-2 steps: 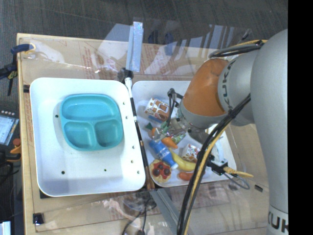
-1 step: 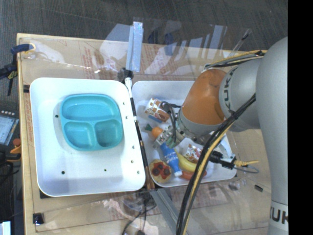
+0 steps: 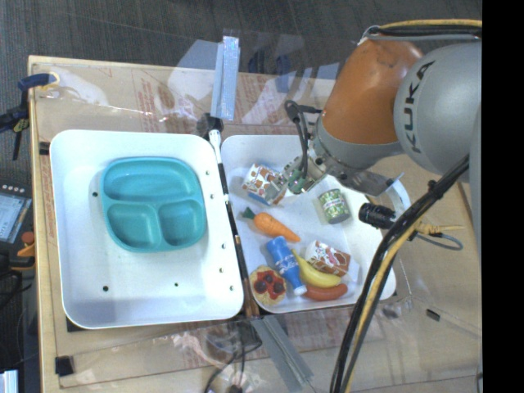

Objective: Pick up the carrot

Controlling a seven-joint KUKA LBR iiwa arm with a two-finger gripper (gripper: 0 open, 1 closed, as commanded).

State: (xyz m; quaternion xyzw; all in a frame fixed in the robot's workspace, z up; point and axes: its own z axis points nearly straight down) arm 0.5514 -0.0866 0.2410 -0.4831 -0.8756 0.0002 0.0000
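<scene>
Carrot (image 3: 274, 225) lying in the right bin (image 3: 372, 289), centre-right of the frame, leafy end toward the left, clear of the gripper (image 3: 300, 175). Gripper just above it in the frame, beside a patterned carton (image 3: 262, 184); impossible to tell its state. Can (image 3: 333, 205) to the right. Blue bottle (image 3: 286, 264), banana (image 3: 321, 277) lower down. Teal tray (image 3: 154, 201) in the left bin (image 3: 70, 219).

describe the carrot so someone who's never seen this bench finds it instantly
Look in the right-hand white bin, the one crowded with small items. The carrot lies near its middle, just below a patterned carton and above a blue bottle. It is the only plain orange tapered piece, with a small green top at its left end.
</scene>
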